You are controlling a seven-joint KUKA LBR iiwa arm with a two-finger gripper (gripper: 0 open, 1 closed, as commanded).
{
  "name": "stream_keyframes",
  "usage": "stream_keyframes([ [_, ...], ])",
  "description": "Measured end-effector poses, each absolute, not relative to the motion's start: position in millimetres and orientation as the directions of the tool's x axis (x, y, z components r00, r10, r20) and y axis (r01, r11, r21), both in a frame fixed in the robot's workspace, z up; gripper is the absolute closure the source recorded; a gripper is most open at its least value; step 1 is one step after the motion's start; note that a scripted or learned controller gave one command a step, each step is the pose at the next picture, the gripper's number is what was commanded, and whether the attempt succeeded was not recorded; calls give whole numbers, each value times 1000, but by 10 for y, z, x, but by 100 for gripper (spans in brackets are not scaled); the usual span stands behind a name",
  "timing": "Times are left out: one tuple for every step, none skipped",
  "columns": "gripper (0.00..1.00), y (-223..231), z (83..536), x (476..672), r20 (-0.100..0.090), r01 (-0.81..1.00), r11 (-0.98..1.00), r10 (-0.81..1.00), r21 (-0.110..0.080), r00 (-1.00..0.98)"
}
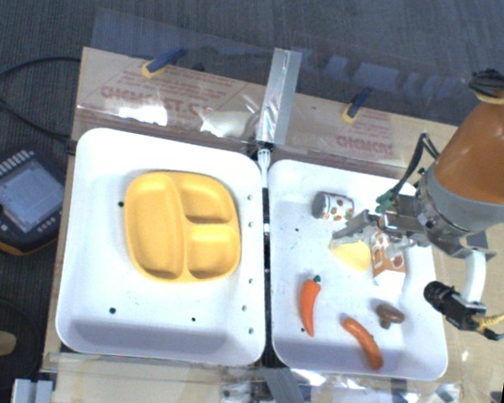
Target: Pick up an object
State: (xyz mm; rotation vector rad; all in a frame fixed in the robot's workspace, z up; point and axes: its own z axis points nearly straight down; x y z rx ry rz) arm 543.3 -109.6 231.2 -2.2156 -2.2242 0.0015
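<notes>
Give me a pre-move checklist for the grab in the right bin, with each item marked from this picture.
1. Gripper over the right bin: ok, it hangs near the back of it.
2. A target below it: ok, the yellow wedge and a small carton lie right there.
3. Target stands alone: not ok, wedge and carton lie close together.
4. Anything held already: cannot tell.
5. Other choices free: ok, the carrot, sausage, brown piece and can lie apart.
6. Yellow tray out of the way: ok, it sits in the left bin.
</notes>
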Motion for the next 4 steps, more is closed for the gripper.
stream_keyframes([
  [0, -964, 1047, 5180, 2, 996, 86, 996, -4, -86],
  [0, -1017, 908, 4902, -1, 1000, -23, 1000, 19, 23],
  [100, -1023, 1007, 4906, 2, 999, -26, 1000, 18, 26],
  [100, -659, 2577, 5410, -4, 979, -202, 979, -1, 202],
])
